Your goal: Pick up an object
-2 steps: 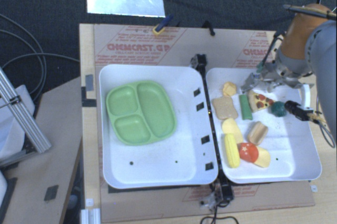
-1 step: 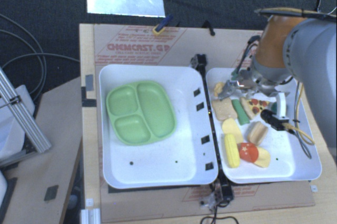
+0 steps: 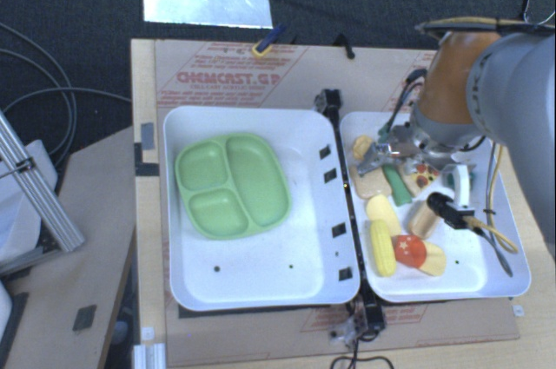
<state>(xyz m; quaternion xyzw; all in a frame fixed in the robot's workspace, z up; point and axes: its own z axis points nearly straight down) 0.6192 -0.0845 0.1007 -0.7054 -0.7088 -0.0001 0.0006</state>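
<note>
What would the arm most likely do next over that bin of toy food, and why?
Probably a short drop straight down. The gripper hovers over the upper left of the right bin, above the green piece, with nothing seen held. Corn and tomato lie farther off, so the green piece seems the nearest target.

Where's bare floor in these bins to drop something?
Left bin: bare strip in front of the green tray, and the strip between tray and divider. Right bin is crowded: corn, tomato and other toys pack its middle under the hand; only its front right corner is bare.
</note>
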